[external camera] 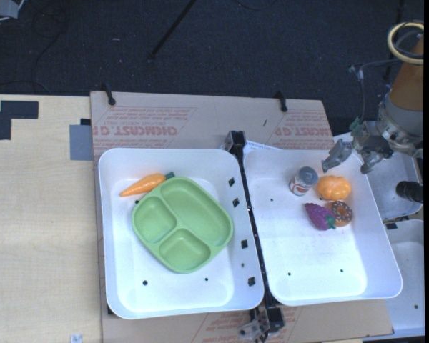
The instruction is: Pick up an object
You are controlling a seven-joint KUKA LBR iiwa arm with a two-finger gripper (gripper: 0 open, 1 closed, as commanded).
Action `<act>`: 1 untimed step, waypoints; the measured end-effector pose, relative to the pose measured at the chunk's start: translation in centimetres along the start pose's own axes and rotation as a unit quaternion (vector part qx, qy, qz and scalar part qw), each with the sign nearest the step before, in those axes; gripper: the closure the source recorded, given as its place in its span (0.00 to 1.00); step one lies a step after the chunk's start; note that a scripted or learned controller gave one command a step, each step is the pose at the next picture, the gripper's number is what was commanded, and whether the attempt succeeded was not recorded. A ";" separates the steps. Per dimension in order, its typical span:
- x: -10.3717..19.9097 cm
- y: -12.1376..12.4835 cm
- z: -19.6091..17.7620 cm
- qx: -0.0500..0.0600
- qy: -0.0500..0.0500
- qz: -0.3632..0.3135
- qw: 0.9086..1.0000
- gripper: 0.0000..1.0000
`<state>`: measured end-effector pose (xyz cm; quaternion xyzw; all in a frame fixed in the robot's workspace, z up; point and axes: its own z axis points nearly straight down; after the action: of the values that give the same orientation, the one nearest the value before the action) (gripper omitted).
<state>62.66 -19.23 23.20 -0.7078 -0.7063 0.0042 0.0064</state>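
Note:
In the right bin (322, 263) lie a small can with a grey lid (302, 181), an orange pumpkin-like toy (334, 188), a purple grape bunch (317, 215) and a sprinkled donut (341, 212), all clustered near the far right corner. My gripper (352, 156) hangs above the bin's far right edge, just beyond the pumpkin toy. Its two fingers are spread apart, open, with nothing between them. In the left bin (121, 263) a green divided plate (181, 224) sits tilted, with a toy carrot (144, 184) at its far left side.
A black divider bar (246, 220) runs between the two bins. Brown cardboard (200, 123) lies under and behind them. The arm's orange band (407, 84) rises at the far right. The near half of the right bin shows bare white floor.

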 end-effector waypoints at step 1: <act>0.0 0.2 -0.8 -0.007 -0.002 -0.001 1.000 0.00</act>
<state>62.91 -19.23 24.04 -0.7071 -0.7072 0.0003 0.0003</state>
